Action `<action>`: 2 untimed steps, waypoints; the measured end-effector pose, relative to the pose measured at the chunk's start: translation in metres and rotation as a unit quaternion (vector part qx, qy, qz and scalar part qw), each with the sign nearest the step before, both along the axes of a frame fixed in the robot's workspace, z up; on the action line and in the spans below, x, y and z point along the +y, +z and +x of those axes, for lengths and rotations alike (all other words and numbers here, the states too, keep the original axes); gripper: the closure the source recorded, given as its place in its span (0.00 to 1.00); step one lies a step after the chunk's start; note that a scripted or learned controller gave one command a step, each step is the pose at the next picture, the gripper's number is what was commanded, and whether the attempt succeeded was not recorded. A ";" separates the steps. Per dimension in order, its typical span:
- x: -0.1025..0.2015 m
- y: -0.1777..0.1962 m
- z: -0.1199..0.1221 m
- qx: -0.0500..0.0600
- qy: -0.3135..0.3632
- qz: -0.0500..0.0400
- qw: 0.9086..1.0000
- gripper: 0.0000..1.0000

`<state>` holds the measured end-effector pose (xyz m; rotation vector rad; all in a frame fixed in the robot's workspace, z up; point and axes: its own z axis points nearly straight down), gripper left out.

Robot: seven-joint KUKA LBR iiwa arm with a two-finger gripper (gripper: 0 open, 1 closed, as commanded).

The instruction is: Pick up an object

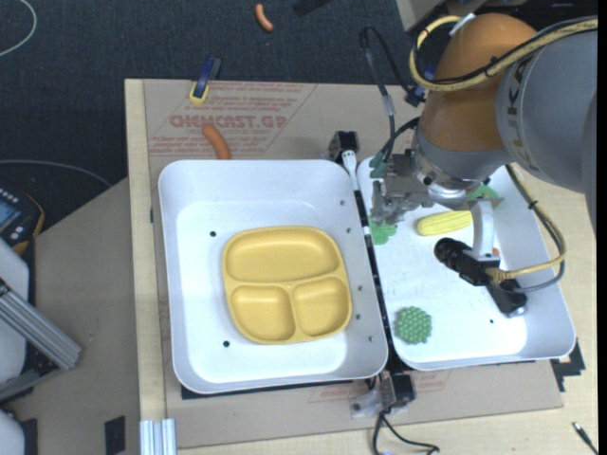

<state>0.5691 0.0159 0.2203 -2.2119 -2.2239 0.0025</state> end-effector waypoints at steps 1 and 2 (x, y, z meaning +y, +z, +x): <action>0.017 -0.006 -0.013 0.000 -0.001 -0.001 1.000 1.00; 0.018 -0.002 -0.003 -0.003 -0.002 -0.001 1.000 1.00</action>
